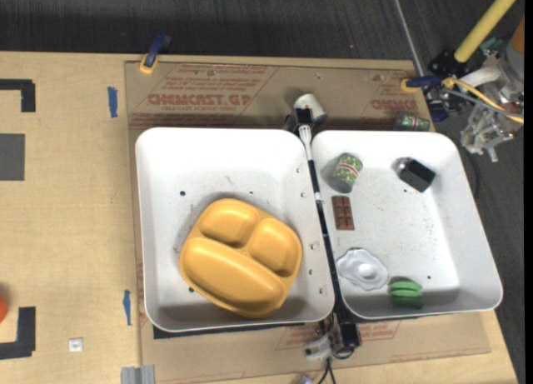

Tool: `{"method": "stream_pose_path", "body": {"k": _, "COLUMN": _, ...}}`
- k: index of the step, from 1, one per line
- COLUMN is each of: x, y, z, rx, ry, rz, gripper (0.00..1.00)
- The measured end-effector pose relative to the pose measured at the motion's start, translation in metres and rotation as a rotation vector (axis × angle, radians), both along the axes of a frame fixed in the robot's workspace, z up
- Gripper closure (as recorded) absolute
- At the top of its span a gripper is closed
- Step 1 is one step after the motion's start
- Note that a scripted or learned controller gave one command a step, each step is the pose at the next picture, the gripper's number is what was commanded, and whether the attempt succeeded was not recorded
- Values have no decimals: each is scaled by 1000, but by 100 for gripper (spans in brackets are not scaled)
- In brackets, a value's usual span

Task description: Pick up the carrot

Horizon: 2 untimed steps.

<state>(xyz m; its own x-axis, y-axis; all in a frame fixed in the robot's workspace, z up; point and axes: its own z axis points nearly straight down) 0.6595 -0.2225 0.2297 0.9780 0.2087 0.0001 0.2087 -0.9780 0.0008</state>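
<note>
My gripper (485, 131) hangs at the far right, outside the bins and just past the back right corner of the right bin (466, 207). Cables and a yellow tube surround it. Nothing shows between its tips. A small orange-red thing (2, 308) peeks in at the left edge of the view, on the bench well away from both bins. Too little of it shows to tell what it is.
The left bin (158, 174) holds a large yellow loaf-shaped toy (241, 256). In the right bin lie a green can (346, 171), a black block (415, 174), a brown bar (343, 212), a clear plastic piece (363, 269) and a green ridged item (405, 291).
</note>
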Motion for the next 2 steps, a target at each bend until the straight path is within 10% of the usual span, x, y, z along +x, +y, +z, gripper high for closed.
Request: {"method": "stream_pose_path", "body": {"k": 2, "x": -10, "y": -1, "z": -18, "rx": 2, "ry": 3, "rz": -9, "gripper": 100}}
